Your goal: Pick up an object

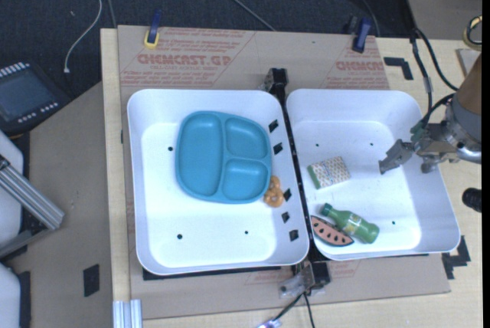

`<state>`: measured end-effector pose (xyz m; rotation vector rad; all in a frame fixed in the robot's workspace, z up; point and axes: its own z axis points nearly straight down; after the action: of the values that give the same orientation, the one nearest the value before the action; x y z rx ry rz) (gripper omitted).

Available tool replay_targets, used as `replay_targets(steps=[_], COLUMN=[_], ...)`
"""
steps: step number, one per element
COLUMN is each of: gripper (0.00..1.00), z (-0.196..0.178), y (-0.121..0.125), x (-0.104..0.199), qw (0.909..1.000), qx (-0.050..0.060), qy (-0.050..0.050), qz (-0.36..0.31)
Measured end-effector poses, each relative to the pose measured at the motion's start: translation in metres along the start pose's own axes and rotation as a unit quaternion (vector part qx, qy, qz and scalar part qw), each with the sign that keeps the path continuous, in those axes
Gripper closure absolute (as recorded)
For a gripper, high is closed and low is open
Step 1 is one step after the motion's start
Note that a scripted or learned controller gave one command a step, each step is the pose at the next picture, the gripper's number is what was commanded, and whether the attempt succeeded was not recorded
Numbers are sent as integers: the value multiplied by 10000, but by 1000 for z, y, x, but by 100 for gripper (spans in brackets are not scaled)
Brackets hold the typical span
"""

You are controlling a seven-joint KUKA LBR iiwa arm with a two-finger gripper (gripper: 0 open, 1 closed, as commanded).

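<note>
Camera view is showing me several candidates for the pick, all lying loose in the bins. In the right bin (360, 108) a green bottle (351, 222) is lying on its side near the front wall, with a watermelon-slice toy (331, 233) touching it on the left. A small speckled pouch (329, 172) is resting further back, apart from both. My gripper (409, 154) is hanging over the right part of this same bin, well apart from the pouch and the bottle; I'm seeing nothing between its fingers, and I cannot tell whether they are apart or together. In the left bin (153, 188) a blue divided plate (223, 156) is sitting toward the back, and a small orange-brown toy (274, 193) is leaning at the plate's front right corner. Both bins are sitting side by side on the counter (214, 50), which is covered with printed cardboard.
</note>
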<state>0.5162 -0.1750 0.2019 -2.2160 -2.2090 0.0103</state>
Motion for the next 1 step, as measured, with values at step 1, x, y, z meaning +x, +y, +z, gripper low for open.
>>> replay_targets(steps=[1], gripper=[0], z=[-6], y=[3], x=[0], qw=[10000], qx=[-62], qy=[-15], qz=[-18])
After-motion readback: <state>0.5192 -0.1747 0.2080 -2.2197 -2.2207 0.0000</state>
